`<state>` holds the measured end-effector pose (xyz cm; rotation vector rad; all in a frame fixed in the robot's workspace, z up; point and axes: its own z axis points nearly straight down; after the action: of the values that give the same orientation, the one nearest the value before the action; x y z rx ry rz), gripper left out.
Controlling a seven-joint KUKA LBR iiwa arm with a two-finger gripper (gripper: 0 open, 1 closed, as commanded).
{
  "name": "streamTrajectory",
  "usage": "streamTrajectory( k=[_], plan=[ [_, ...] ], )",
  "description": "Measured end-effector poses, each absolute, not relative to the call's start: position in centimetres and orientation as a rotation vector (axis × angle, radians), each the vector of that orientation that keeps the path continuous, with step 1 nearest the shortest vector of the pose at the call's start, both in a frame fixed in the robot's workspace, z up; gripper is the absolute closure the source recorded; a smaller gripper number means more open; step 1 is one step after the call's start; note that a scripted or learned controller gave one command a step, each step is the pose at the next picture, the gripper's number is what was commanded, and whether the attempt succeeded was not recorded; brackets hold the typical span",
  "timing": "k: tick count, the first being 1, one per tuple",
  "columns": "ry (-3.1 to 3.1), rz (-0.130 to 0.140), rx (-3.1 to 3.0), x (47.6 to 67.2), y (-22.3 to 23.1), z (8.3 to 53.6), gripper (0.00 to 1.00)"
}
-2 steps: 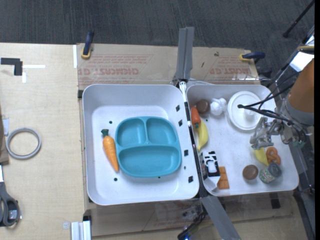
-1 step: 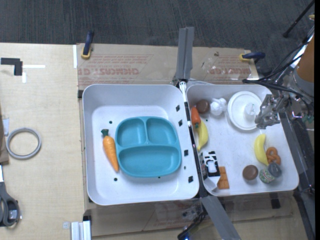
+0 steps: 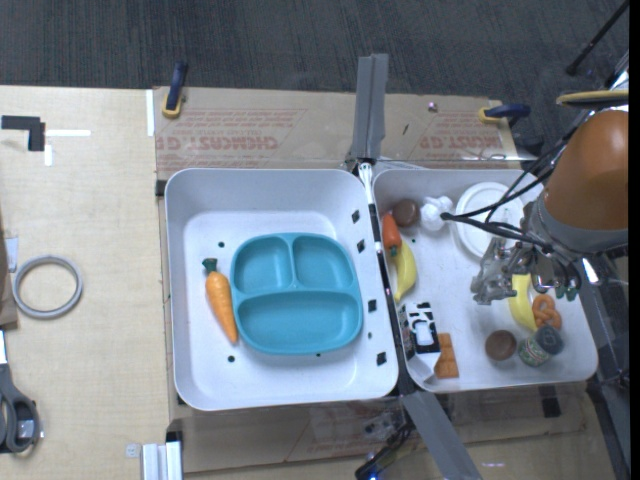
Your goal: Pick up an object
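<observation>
My gripper [image 3: 493,286] hangs over the right bin [image 3: 450,268], just left of a yellow piece [image 3: 521,304] and an orange piece [image 3: 546,310]. A brown round object [image 3: 500,345] and a small tin [image 3: 540,349] lie below it. Further left in that bin are a banana [image 3: 404,269], a small carrot [image 3: 390,230], a brown ball [image 3: 405,212], a white piece [image 3: 435,213], a white plate [image 3: 487,216], a black and white item [image 3: 423,329] and an orange block [image 3: 446,357]. Nothing shows between the fingers.
The left bin [image 3: 190,298] holds a blue divided plate [image 3: 297,293] and a toy carrot [image 3: 221,299]. A grey ring [image 3: 44,286] and scissors [image 3: 18,420] lie on the bench at left. The arm's orange band [image 3: 597,163] fills the right side.
</observation>
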<state>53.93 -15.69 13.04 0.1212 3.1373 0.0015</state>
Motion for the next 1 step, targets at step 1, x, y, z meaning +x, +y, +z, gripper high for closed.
streamTrajectory(
  k=[1],
  plan=[
    [3.118,-0.001,-0.343,54.93,-21.74,12.0,1.0]
  ],
)
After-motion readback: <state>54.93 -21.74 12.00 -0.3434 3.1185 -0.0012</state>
